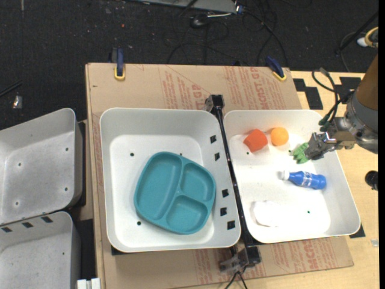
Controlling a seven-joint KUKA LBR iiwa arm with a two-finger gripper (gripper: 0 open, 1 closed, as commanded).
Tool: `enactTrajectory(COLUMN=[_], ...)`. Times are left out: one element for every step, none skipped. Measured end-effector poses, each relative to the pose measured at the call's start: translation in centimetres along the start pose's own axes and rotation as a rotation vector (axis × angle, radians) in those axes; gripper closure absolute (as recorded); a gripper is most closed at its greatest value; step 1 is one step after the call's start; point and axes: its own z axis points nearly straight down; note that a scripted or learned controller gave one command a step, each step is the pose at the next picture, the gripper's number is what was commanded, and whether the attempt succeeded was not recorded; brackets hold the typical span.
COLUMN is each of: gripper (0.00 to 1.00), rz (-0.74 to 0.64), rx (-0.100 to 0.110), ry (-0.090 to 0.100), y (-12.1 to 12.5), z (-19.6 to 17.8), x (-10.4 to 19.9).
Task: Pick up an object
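Dark floor with cables behind; tabletop (156, 80) is a brown cardboard-covered board carrying two white bins side by side. Left bin (114, 131) holds a teal divided plate (174, 192), lying flat, roughly centred. Right bin (337, 212) holds the loose stuff: red-orange block (255, 139) and orange ball (279, 136) near the far edge, just beside each other; blue bottle (305, 179) on its side mid-bin, white cap end pointing toward the divider; pale white object (269, 214) near the front, hard to make out against the bin floor. You've got the arm coming in from the right, gripper (314, 147) low over the right bin's right side. Small green object (299, 154) sits right at its tip, touching or nearly so. Can't tell whether the gripper actually has it, or whether it's wide or narrow.
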Motion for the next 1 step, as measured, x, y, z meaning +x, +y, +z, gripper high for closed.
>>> enactTrajectory(gripper=[1.0], rz=[-0.005], rx=[0.004], ry=[0.003], y=[0.49], z=[-0.26], x=[4.73])
